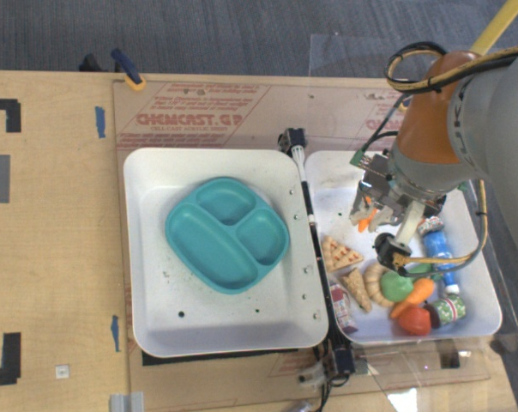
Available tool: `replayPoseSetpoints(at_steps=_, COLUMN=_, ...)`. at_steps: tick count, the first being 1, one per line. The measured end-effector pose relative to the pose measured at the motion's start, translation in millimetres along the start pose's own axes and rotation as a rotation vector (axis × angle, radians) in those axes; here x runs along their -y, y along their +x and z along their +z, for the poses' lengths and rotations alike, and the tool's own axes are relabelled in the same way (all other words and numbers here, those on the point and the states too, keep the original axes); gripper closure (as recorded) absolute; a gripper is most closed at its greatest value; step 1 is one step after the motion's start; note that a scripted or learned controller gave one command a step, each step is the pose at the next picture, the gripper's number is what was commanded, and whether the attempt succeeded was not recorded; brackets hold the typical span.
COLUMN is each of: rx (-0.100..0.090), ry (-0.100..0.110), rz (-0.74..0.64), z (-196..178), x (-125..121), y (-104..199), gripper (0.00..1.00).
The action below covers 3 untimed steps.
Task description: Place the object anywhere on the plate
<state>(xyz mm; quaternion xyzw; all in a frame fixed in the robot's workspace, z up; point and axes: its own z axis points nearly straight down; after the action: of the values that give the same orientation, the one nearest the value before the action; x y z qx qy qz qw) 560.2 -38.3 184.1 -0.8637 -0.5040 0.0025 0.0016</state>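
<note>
A teal divided plate (227, 233) lies in the left white bin (152, 316), with nothing on it. My gripper (384, 221) hangs over the upper middle of the right bin (490, 316), well to the right of the plate. A small orange piece (364, 224) shows right at the gripper's left side; whether it is held cannot be made out. Below the gripper lie toy foods: a waffle slice (340, 253), a tan pastry (360, 287), a green pepper (397, 286), an orange carrot (421, 291) and a red tomato (413, 319).
A blue bottle (437, 248) and a green can (452, 309) lie at the right bin's right side, and a red packet (340, 304) by the divider. The black-edged divider (309, 221) separates the bins. Cables loop beside the orange wrist band (426, 118).
</note>
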Motion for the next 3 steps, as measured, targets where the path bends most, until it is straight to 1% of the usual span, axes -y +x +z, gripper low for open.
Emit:
replayPoseSetpoints(at_steps=1, rx=-0.003, ry=0.007, rz=0.072, z=1, x=59, y=43, gripper=1.00)
replayPoseSetpoints(at_steps=2, rx=-0.004, ry=-0.003, rz=0.101, z=-22, x=90, y=106, gripper=1.00)
replayPoseSetpoints(at_steps=3, rx=-0.001, ry=-0.002, rz=0.098, z=-31, x=89, y=105, gripper=1.00)
